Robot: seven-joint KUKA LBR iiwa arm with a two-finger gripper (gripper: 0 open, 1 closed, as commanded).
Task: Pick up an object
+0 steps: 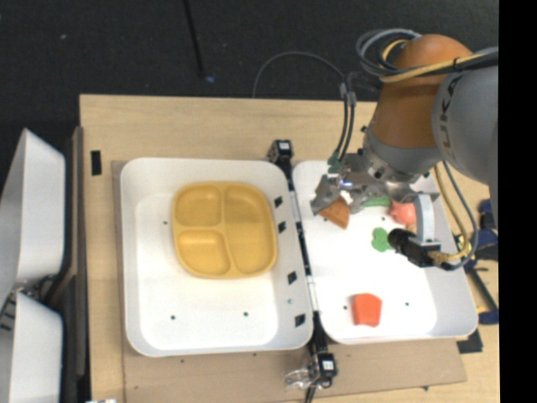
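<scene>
gripper (334, 201) clamped on a brown chunk (337, 215) over the right bin (419, 326), no readable labels anywhere

Wooden bench (101, 250) bearing two white bins (151, 309)

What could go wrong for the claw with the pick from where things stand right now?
The claw sits low over the brown piece near the right bin's left wall, so it might nudge the piece against the wall rather than grip it. The pink item and green item lie close under the wrist and could get bumped.
</scene>
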